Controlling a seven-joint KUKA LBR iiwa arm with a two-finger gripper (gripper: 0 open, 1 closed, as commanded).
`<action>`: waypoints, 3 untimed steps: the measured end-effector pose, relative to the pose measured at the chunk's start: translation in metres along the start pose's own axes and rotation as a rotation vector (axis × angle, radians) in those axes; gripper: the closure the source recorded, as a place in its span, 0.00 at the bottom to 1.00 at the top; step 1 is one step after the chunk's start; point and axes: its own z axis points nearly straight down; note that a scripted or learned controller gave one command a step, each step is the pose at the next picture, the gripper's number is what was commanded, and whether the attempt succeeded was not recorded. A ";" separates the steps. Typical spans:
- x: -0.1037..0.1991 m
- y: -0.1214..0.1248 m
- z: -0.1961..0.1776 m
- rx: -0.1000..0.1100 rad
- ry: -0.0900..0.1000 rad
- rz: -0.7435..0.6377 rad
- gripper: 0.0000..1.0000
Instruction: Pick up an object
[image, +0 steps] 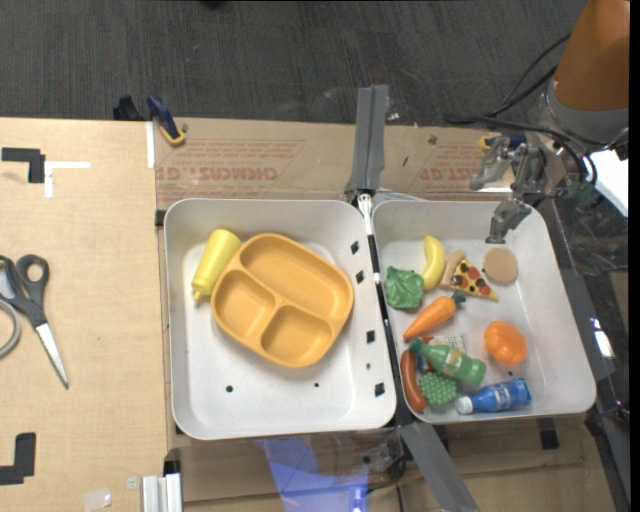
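My gripper (488, 208) hangs over the back edge of the right bin (560, 300), open with nothing between its fingers. Just below it lie a tan round cookie (499, 265), a pizza slice (470, 278) and a banana (433, 260). Further forward in the same bin are a green leafy piece (404, 287), a carrot (432, 316), an orange (505, 342), a green bottle (452, 362), a red sausage (411, 380) and a blue bottle (495, 397).
The left bin (200, 400) holds a yellow divided plate (280, 298) with a yellow bottle (214, 262) at its left. Scissors (35, 310) lie on the wooden bench at far left. A grey divider bar (370, 140) rises between the bins at the back.
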 end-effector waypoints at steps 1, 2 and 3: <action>0.028 0.022 0.145 0.004 -0.018 -0.040 0.00; 0.067 -0.042 0.163 0.001 -0.003 -0.051 0.00; -0.002 0.035 0.163 -0.001 -0.005 -0.124 0.00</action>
